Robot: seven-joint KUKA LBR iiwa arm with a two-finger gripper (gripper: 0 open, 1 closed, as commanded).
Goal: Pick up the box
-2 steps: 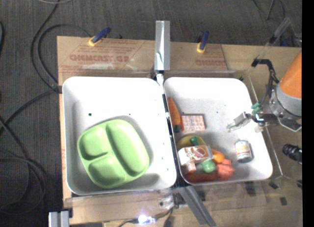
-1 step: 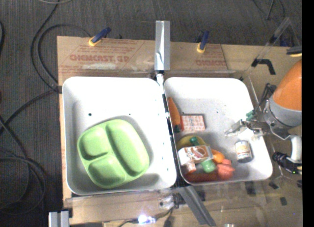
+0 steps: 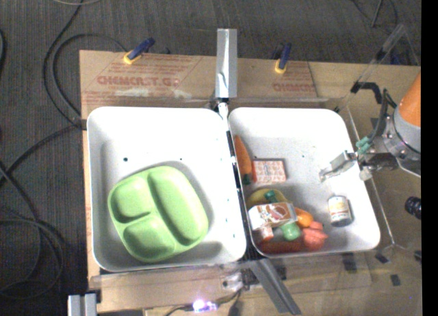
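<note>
two shallow white bins are seen side by side on the bench. the left bin [image 3: 102,130] holds a green divided plate [image 3: 158,213], lying toward its 6 o'clock side and tilted a little. the right bin [image 3: 301,126] holds a cluster of small things along its 7 o'clock corner and its 9 o'clock wall.

the box [image 3: 269,169], small, pinkish and printed with a grid pattern, lies flat in the right bin, toward 9 o'clock from the bin's centre. an orange carrot [image 3: 241,156] lies just beside it at its 9 o'clock side, along the bin wall. at 6 o'clock from the box a yellow-green item [image 3: 265,196] is seen, and below that a red and white carton [image 3: 271,215], with orange and red toy food [image 3: 308,231] piled at its 4 o'clock. a small can [image 3: 339,210] stands apart from the pile, toward 4 o'clock from the box.

the gripper [image 3: 337,167] is seen over the right bin, at 3 o'clock from the box and well apart from it, reaching in from the arm's wrist at the bin's 3 o'clock rim. whether its fingers are open or closed cannot be told; nothing is seen gripped in it. the can lies near it at 6 o'clock.

two clamps, one blue and yellow [image 3: 138,50] and one mostly yellow [image 3: 281,59], are fixed at the bench's 12 o'clock edge.
</note>
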